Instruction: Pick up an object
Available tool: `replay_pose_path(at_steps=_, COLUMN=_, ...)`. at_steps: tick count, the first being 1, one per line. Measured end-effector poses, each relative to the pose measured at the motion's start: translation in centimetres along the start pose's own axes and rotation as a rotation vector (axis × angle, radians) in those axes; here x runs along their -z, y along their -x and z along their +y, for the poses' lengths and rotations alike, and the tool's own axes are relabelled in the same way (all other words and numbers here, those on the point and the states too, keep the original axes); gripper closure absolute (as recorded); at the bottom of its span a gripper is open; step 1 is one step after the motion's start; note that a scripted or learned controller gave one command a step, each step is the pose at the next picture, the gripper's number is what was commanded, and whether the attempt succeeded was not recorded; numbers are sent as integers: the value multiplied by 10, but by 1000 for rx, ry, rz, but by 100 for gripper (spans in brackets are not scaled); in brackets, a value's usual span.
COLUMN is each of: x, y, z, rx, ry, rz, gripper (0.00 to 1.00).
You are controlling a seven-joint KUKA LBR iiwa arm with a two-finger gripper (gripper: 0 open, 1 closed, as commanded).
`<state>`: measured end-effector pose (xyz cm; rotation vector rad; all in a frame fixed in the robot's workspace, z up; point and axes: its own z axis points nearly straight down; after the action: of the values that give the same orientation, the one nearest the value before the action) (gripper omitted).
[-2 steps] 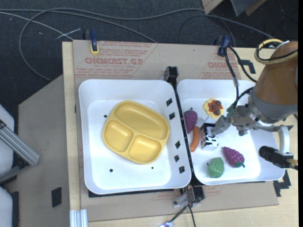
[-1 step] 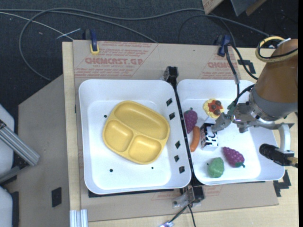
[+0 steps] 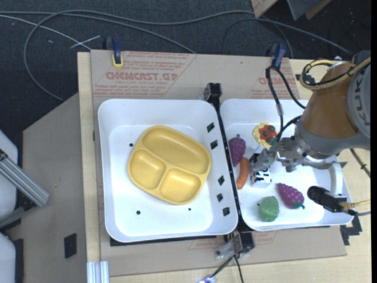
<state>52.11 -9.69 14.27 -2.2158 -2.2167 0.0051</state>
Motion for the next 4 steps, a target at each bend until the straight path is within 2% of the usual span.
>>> replay_pose_path(at_steps=1, x=-53, y=0, z=-1, rx=-1, ry=0, rz=0, gripper=0)
replay_pose_path(at_steps=2, x=-39, y=-1, z=1, rx=-1, ry=7, rz=-1, gripper=100)
replay_pose_path(at_steps=4, x=47, y=-1, z=-2, rx=1, ry=12, rz=-4, gripper=100)
